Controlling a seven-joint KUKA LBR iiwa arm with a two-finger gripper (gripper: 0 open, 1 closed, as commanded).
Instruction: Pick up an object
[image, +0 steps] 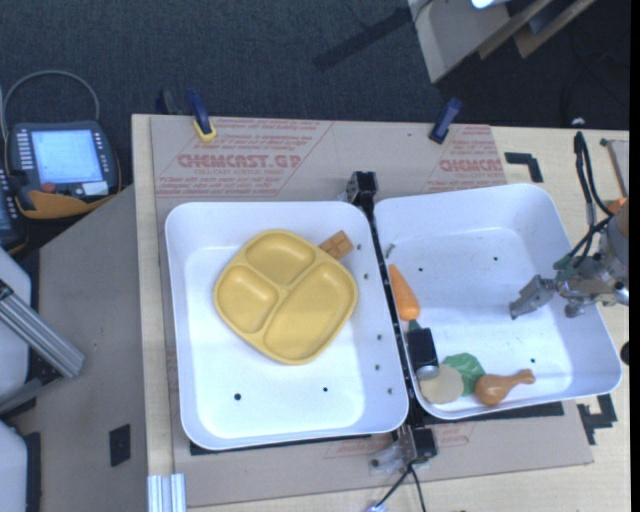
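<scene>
My gripper (548, 304) hangs over the right side of the right bin (470, 215), near its right wall. It is open, with one grey finger (528, 298) reaching left and nothing between the fingers. The objects lie along the bin's left and front sides. An orange carrot (403, 292) is against the left wall, with a black block (421, 348) below it. In the front corner sit a beige round piece (441, 384), a green piece (466, 366) and a brown drumstick (503, 384). All of these lie well left of and below the gripper.
The left bin (200, 330) holds a yellow divided plate (287, 296) with a small brown block (336, 244) at its upper right edge. A black divider (378, 270) runs between the bins. Cables (583, 165) hang at the far right.
</scene>
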